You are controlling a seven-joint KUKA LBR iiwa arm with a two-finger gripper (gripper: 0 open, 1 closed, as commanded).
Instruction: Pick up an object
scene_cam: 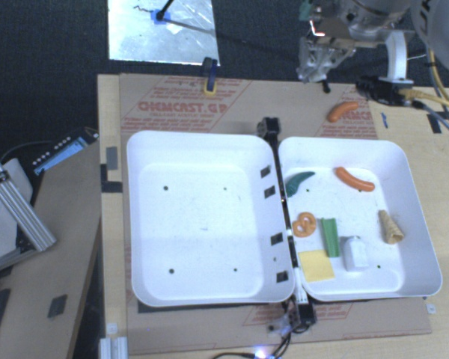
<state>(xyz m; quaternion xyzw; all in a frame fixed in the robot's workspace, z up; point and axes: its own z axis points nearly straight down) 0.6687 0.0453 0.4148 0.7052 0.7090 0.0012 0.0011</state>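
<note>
The right bin holds an orange sausage, a dark green leaf-like piece, an orange pretzel, a green stick, a yellow square, a white block and a tan cone. A second orange sausage lies on the cardboard behind the bin. My gripper hangs high above the bench's far edge, behind the right bin, well clear of every object.
The left bin stands beside the right one, joined by a black clamp strip. A shiny metal sheet lies at the back left. Cables run at the back right. A metal frame stands at the left edge.
</note>
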